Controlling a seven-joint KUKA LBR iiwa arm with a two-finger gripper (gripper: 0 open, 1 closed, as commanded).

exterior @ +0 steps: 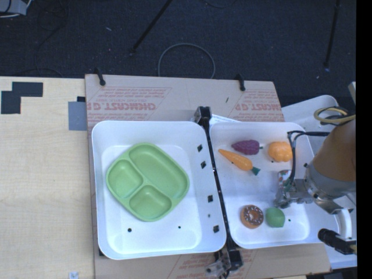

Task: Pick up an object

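While the end effector [283, 195] hangs low in the right bin [302, 228], its grip state impossible to tell, a green ball [275, 217] lies just below it beside a donut [252, 216], with a carrot [238, 160] farther up.

dark carpet floor [244, 28] with cables behind a pale wooden bench [40, 185] topped by cardboard [174, 100].

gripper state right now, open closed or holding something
Gripper: low in the right bin, just above the green ball; open or closed cannot be told, nothing seen held.
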